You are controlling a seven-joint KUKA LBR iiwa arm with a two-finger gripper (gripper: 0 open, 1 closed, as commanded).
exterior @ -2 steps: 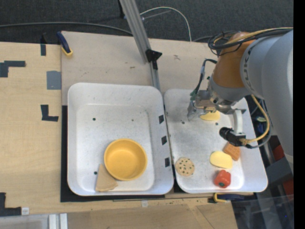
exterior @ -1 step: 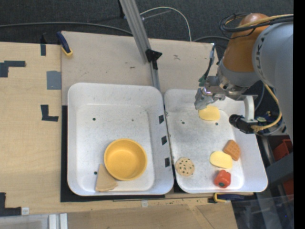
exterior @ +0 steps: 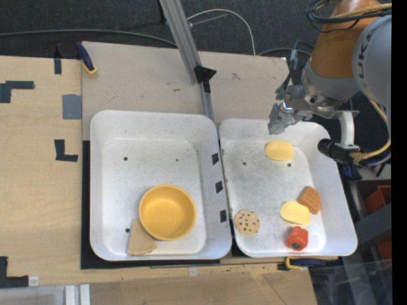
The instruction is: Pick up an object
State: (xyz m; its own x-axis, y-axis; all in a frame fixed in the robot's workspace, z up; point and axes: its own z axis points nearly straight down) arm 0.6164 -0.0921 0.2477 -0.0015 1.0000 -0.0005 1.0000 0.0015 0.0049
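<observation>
My gripper (exterior: 278, 123) hangs over the back edge of the right bin (exterior: 254, 246), just behind a pale yellow rounded piece (exterior: 279, 150). Nothing shows between its fingers. Further forward in the same bin lie another yellow piece (exterior: 295, 213), an orange waffle-like piece (exterior: 311, 199), a red tomato-like piece (exterior: 296, 238) and a chocolate-chip cookie (exterior: 247, 222). The left bin (exterior: 105, 132) holds a yellow bowl (exterior: 167, 212) and a tan wedge (exterior: 140, 241) at its front.
A slanted metal pole (exterior: 184, 33) with a black clamp (exterior: 205, 74) rises behind the bins. A blue-yellow clamp (exterior: 86, 58) grips the board's back left corner. Cables run at the back and right of the arm (exterior: 346, 43).
</observation>
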